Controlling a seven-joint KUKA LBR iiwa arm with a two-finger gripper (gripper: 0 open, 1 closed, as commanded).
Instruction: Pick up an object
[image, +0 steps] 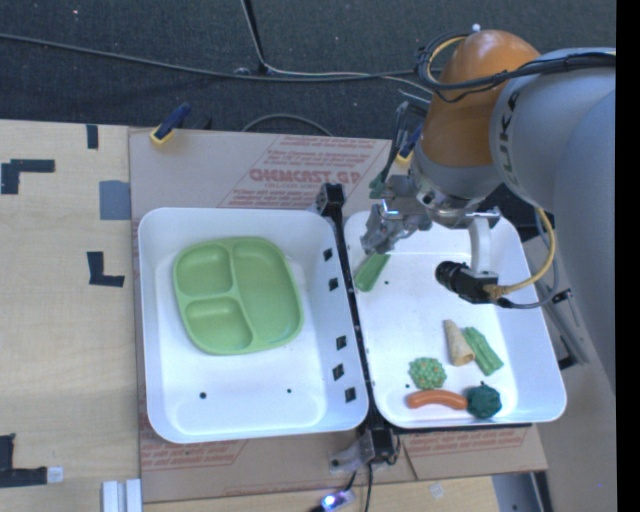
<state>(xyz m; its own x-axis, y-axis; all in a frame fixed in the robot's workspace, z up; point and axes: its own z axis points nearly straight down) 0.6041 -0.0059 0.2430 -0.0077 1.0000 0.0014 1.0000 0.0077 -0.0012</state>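
My gripper hangs over the upper left part of the right bin, close to the divider. A light green oblong piece slants down from between the fingertips; the fingers are closed on its upper end. Its lower end points toward the bin's left wall. Whether it touches the bin floor I cannot tell.
In the right bin's lower part lie a beige cone, a green strip, a leafy green lump, an orange sausage shape and a dark green lump. A green divided plate sits in the left bin.
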